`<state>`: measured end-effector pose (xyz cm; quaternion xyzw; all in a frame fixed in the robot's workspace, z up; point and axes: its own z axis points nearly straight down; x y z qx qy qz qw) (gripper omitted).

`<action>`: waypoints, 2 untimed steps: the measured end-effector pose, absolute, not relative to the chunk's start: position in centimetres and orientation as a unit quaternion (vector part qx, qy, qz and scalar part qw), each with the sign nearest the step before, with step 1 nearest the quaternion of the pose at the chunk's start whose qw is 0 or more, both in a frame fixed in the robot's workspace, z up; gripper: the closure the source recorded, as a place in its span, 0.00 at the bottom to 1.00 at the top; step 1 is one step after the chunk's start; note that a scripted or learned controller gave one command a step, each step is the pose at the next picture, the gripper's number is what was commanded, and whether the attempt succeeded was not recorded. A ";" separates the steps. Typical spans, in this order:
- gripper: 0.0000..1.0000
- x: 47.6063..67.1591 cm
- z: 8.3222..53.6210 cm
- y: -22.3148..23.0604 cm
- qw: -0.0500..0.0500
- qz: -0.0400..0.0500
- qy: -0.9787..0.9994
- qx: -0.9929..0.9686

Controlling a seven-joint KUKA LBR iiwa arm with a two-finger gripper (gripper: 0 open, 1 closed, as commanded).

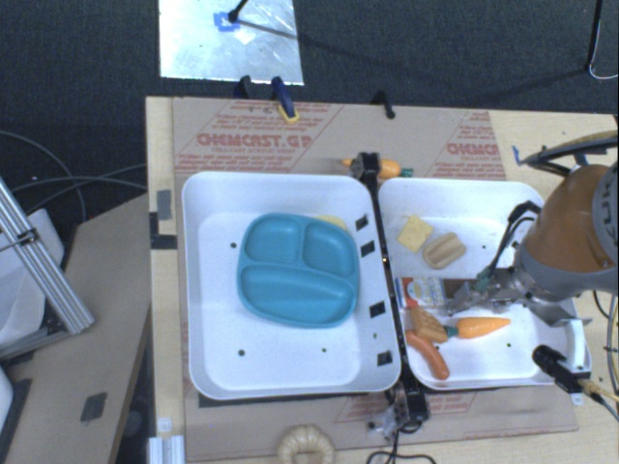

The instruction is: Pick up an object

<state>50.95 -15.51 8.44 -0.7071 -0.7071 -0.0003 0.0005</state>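
Here the bench (319,124) runs across the middle of the frame, its brown printed sheet showing above the two white bins. The left bin (218,356) sits at centre left and carries a blue divided plate (295,271), which lies flat near the bin's middle with a pale yellow thing peeking out at its upper right edge. The right bin (484,196) stands just beside it, the two touching along a dark seam with black clips.

The arm (575,235) comes in from the right edge of the frame, grey below its orange band, and leans over the right bin's right half. Its gripper (474,296) reaches leftward, low over the bin floor at the bin's middle; whether the fingers are apart or together cannot be told from this slant.

The carrot (481,328) lies just below the gripper, orange, pointing right, near it but not seen between the fingers. To the left of the gripper, a heap of small toy foods (426,329) rests against the bin's left wall, with a reddish sausage (429,354) at its lower end. Above the gripper and apart from it lie a tan bread roll (444,250) and, touching its upper left, a pale yellow cheese wedge (415,232).
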 end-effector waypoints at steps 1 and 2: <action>1.00 51.0 9.5 -15.5 -0.001 -0.001 -0.707 -0.707; 1.00 51.1 14.7 -14.5 -0.002 -0.002 -0.709 -0.705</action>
